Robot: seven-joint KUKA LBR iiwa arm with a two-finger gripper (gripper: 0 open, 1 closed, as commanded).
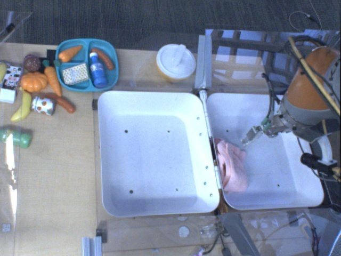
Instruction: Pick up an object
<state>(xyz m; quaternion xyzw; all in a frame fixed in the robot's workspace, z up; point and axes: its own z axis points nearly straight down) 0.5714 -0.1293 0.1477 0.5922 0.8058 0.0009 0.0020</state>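
A crumpled pink cloth [231, 165] lies against the left wall of the right bin [298, 196]. My gripper [251, 136] hangs over the same bin, up and to the right of the cloth, with its metal fingers pointing down-left toward it. A small gap separates the tips from the cloth. Nothing sits between the fingers that I can make out. The grey arm with its orange band [311, 84] reaches in from the right.
The left bin [154, 204] stands beside the right one. On the bench at far left are a teal divided plate [88, 65] with toy food, loose toy vegetables [40, 84] and a banana [21, 108]. A white lidded cup [176, 61] sits behind the bins.
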